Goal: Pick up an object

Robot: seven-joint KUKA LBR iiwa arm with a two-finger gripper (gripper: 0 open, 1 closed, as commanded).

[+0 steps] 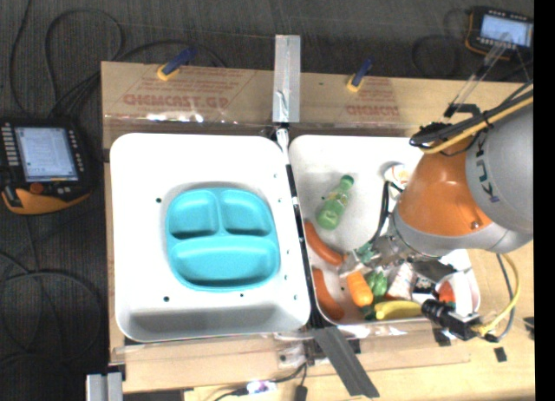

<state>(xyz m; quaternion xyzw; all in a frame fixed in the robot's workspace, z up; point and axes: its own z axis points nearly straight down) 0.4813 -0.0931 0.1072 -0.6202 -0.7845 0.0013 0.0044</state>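
From above, the arm reaches low into the right bin, its tool down among toy food heaped at the near wall: a carrot, a banana, a sausage. I cannot tell how the tool is set. A green bottle lies apart. A blue divided plate sits in the left bin.
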